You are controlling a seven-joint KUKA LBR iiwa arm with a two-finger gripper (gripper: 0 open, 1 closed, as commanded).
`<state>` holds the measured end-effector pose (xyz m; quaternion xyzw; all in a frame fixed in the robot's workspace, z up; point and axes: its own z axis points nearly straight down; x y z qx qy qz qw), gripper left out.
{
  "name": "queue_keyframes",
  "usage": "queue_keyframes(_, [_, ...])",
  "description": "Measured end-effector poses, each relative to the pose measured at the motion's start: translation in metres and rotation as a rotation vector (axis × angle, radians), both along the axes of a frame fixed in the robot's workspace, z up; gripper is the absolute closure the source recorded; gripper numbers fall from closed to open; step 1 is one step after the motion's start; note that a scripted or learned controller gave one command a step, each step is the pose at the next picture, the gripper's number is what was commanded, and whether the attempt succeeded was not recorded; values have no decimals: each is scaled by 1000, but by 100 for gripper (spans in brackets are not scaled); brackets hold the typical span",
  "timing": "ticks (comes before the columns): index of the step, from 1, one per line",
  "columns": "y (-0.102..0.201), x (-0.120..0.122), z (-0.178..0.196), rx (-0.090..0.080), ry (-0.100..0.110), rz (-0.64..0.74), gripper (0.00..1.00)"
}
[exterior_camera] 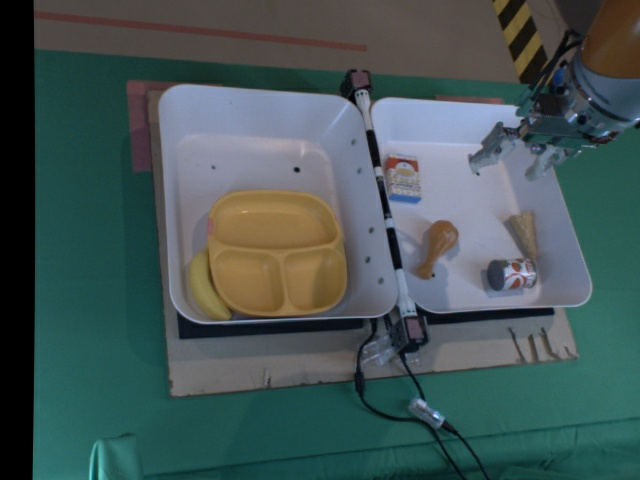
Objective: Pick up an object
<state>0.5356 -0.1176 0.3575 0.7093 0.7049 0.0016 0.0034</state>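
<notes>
The right bin (455,133) holds a small orange-and-white carton (403,178), a brown drumstick (437,245), a tan ice-cream cone (524,232) and a can lying on its side (512,274). My gripper (513,158) hangs above the bin's back right corner, its two fingers spread apart with nothing between them. It is open, well above and behind the cone.
The left bin (250,128) holds a yellow divided plate (277,252) and a banana (204,286) by its front left edge. A black-and-white divider bar (382,198) runs between the bins. Cables (420,408) trail over the front of the bench.
</notes>
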Motion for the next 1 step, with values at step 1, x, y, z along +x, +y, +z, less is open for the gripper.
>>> queue_keyframes(1, [-27,-55,-151,0,3,-1,0])
